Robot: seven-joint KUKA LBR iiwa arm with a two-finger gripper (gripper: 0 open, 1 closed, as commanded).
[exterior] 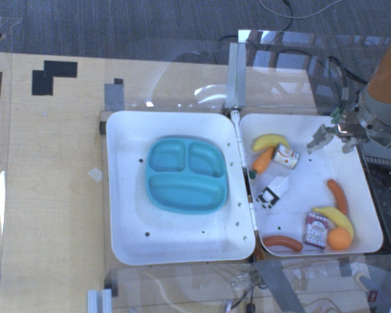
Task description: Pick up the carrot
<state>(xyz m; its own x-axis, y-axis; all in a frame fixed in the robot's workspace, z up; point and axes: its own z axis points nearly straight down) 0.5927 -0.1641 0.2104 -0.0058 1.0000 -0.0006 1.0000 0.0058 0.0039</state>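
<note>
Carrot (263, 160) lay in the right bin (371, 222), upper-left part, slanted, top end tucked under a banana (270, 141) and just beside a small white can (286, 156). Hand (333, 138) hovered at upper right of that bin, fingers spread apart, gripping nothing, well apart from the carrot. Best approach in my view: travel left, align fingers across the carrot's narrow width, come down on its lower free end to avoid snagging banana or can. Can carried a reddish label and a small carton (317, 230) at lower right had print, both too small to read. Left bin (120, 175) held a blue divided plate (186, 175).
</note>
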